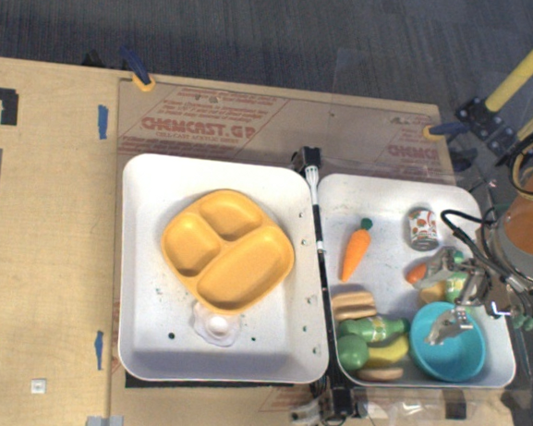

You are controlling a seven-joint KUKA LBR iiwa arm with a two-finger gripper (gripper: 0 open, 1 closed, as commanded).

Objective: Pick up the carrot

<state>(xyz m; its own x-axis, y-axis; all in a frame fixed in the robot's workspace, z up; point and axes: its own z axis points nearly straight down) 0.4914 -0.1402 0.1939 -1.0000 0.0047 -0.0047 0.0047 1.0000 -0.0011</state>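
Note:
The carrot (pixel 355 250) is orange with a green top and lies nearly upright in the picture, in the left half of the right bin (pixel 384 197). My gripper (pixel 453 312) hangs at the right side of that bin, over the rim of a blue bowl (pixel 453 356). It is well to the right of the carrot and apart from it. Nothing of the carrot is hidden.
Around the carrot lie a small can (pixel 422 228), a toy sandwich (pixel 354 304), green and yellow toy foods (pixel 372 335) and an orange-yellow piece (pixel 428 279) beside the gripper. The left bin (pixel 143 243) holds a yellow divided plate (pixel 228 248) and a fried egg (pixel 217 325).

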